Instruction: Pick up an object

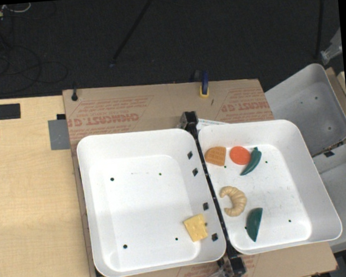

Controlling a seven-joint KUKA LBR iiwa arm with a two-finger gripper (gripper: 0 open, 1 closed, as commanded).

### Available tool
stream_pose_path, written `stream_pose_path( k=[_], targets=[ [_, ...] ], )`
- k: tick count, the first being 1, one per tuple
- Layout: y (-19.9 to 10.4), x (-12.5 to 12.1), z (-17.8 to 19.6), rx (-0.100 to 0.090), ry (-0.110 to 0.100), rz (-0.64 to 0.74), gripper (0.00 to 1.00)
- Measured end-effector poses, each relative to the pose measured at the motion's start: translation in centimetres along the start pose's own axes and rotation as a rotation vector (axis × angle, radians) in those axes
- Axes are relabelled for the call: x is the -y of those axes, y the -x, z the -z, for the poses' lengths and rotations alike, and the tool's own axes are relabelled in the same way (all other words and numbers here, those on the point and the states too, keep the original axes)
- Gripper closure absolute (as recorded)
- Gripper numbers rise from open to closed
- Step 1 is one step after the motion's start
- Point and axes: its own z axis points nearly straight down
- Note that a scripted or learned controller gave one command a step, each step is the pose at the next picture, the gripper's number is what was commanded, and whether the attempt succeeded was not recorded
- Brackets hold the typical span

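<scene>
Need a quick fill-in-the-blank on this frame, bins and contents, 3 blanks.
1. The yellow cheese piece lies in the ____ bin.
2. The right bin holds ____ objects.
3. The croissant lies between the orange bread slice and the lower ____ pepper.

Missing words: left; five; green

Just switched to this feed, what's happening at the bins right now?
Nothing is being handled at this moment. The left white bin holds a pale yellow cheese-like block near its lower right corner. The right white bin holds an orange bread-like slice, a round red-orange piece, a dark green pepper, a tan croissant and a teal leaf-shaped piece, all lying loose.
</scene>
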Motion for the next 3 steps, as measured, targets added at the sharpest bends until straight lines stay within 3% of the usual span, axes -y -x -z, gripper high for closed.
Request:
stream_pose_path(
  k=[1, 2, 3],
  targets=[
    [-0.3, -0.2, -0.2, -0.006, -0.019, 0.009, 1.00],
    [-0.1, 7.5, -4.7, -0.009, -0.022, -0.005, 1.00],
    [-0.2, 16.4, -19.9, -0.015, -0.035, -0.008, 1.00]
  ],
)
